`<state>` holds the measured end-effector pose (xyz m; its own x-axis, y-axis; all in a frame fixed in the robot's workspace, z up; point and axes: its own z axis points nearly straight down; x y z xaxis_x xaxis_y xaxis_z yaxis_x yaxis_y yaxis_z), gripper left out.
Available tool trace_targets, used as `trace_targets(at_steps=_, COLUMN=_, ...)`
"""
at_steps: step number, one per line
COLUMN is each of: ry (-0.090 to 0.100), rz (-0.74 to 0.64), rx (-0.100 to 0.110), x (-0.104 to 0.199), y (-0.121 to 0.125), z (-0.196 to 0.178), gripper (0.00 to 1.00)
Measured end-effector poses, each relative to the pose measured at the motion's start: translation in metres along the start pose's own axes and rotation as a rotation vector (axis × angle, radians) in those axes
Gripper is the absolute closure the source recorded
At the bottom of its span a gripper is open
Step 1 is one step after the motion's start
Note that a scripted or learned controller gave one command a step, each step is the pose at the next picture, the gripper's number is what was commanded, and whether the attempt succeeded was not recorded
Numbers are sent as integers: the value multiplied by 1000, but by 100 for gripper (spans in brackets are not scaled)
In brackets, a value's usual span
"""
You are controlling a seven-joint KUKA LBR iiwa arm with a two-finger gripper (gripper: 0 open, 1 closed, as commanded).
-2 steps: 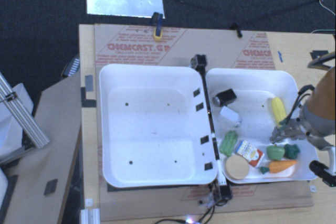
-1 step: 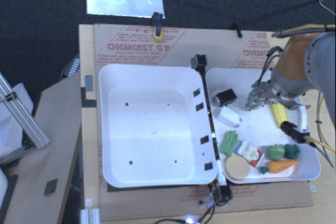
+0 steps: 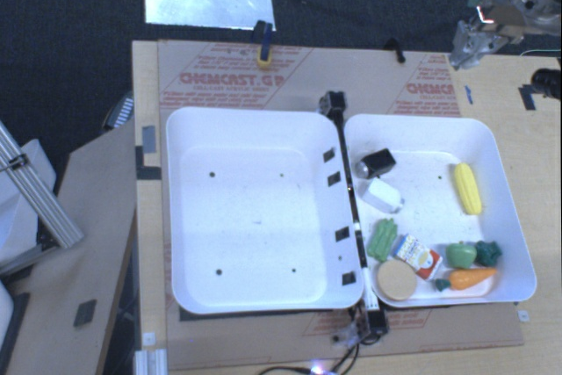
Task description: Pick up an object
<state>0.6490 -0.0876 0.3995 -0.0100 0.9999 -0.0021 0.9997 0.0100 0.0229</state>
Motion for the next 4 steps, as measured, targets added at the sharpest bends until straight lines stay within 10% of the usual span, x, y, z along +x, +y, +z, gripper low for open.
trace_targets(at_steps=1, ry=-2, rz=4, rx=2, x=-9, y=15, z=-146, gripper=100)
trace_targets(at_steps=2, ry=5, rz=-1, rx=29, x=68, y=21, z=-43, gripper=100)
trace_targets(at_steps=3, ry=2, rz=4, rx=16, x=84, y=22, z=-86, gripper=100)
trace_targets(at_steps=4, ry=3, rz=2, rx=32, x=121, y=-6, z=11, gripper=100)
